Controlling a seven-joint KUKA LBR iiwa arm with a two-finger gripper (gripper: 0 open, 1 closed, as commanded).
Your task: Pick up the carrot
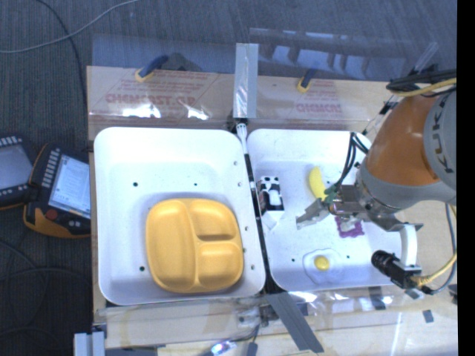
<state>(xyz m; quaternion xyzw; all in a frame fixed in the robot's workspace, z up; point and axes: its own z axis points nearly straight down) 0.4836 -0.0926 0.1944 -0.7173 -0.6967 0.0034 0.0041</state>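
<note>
Right white bin (297,150): grey arm with orange band (404,150) reaches in from the right, with the gripper (318,211) low over the middle of the bin floor. Open or closed: can't tell from this angle (wrist body blocks most of it). Nothing visibly held.

Items in the right bin:
- small curved yellow piece (317,182), just above the gripper, close to it
- small purple object (350,227), just right of and below the gripper, partly under the wrist
- flat white disc with a yellow centre (321,262) (looks like a toy fried egg), near the front wall, apart from the gripper
- small black-and-white block (271,193), against the left wall, apart from the rest

Carrot: can't tell where it is; none of the visible pieces reads clearly as one.

Left white bin (126,162): yellow plastic compartment tray (194,243) lying flat in the front half, towards the right wall.

Handheld control pendant (59,191) on the floor, left of the bench.
</note>
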